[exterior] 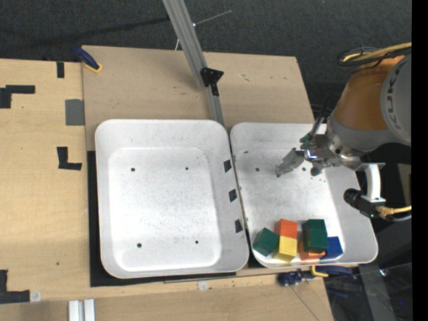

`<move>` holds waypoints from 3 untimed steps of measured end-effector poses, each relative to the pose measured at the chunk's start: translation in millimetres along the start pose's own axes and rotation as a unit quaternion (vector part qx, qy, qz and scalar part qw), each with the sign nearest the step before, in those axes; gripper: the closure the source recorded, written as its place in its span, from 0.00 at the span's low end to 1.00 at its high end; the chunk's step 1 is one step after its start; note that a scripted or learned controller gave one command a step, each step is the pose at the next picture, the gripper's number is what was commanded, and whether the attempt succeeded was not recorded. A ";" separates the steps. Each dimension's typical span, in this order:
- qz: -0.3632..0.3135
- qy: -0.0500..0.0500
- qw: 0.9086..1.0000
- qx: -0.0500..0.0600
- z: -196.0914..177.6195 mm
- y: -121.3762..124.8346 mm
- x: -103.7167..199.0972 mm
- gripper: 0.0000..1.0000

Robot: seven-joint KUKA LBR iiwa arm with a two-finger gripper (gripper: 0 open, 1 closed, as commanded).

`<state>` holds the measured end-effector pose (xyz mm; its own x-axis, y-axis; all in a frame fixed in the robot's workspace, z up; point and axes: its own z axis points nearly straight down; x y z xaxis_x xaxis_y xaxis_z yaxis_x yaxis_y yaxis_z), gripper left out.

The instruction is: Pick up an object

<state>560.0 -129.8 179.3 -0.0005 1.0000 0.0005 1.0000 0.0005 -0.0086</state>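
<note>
Wooden tabletop (167, 85) holds two white bins. Blocks (297, 239) piled in right bin (267, 146) corner. Claw (302, 162) open, empty, hangs above, well apart from blocks.

Two shallow white bins sit side by side on the desk (267, 85): the left bin (164, 129) and the right bin (267, 136). Blocks lie clustered at the right bin's near edge: two green blocks (266, 241) (315, 233), two orange blocks (288, 228) (309, 253), one yellow block (287, 247) and one blue block (334, 247), six that can be counted. One arm (371, 109) is over the right bin.
</note>
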 end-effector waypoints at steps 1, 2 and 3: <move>0.000 0.000 1.000 -0.001 45.4 -5.8 -2.1 0.00; 0.000 -0.001 1.000 -0.002 90.0 -6.5 -1.6 0.00; -0.001 0.001 1.000 -0.003 78.3 -6.0 -0.3 1.00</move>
<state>553.3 -130.1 101.0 -0.0026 1.0000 0.0018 1.0000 0.0026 -0.0031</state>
